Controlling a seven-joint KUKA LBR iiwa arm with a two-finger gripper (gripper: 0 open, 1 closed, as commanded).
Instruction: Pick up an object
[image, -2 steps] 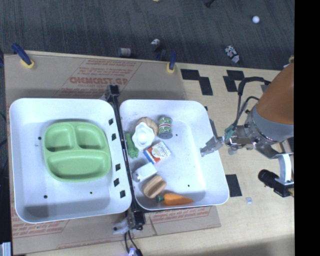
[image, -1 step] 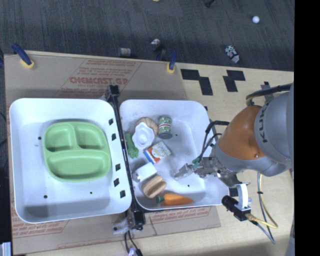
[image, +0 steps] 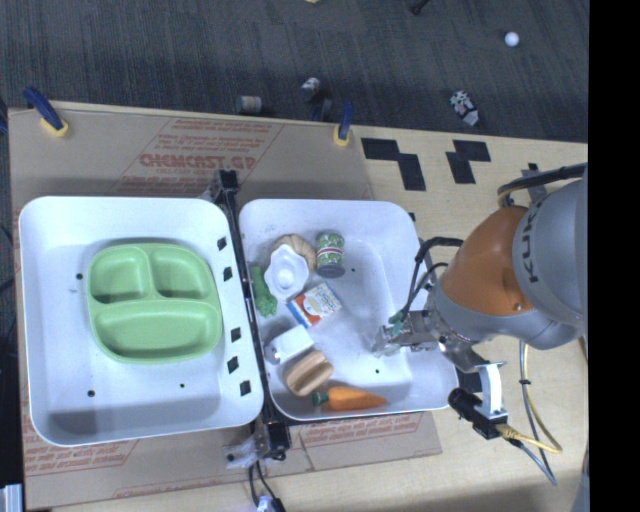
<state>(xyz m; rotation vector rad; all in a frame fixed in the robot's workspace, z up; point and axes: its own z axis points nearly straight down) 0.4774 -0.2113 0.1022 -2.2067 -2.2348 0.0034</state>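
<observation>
Arm: grey, with an orange band (image: 487, 268), reaching in from the right edge of the desk (image: 330, 150) over the right rim of the right bin (image: 385, 225).
Pincer (image: 388, 338): low inside the right bin near its right wall, over bare white floor; nothing shows between its tips, and I cannot tell how wide it stands.
Right bin contents: a small green can (image: 330, 253) upright near the far wall, with a round tan piece (image: 296, 246) just beside it on the left.
White cup (image: 285, 272): near the bin's middle, touching the tan piece.
Carton (image: 316, 304): white with red and blue, lying tilted just below the cup, well left of the pincer.
Green item (image: 264, 296): leafy, against the bin's left wall.
Bread roll (image: 307, 372): brown, toward the near left corner, with a white block (image: 291, 345) touching it above.
Carrot (image: 352, 400): orange, lying along the near wall, below and left of the pincer, apart from it.
Left bin (image: 40, 300): holds a green divided plate (image: 155, 302) lying flat in its middle.
Desk surface: brown cardboard under both bins, blue clamps (image: 45, 110) at the far edge.
</observation>
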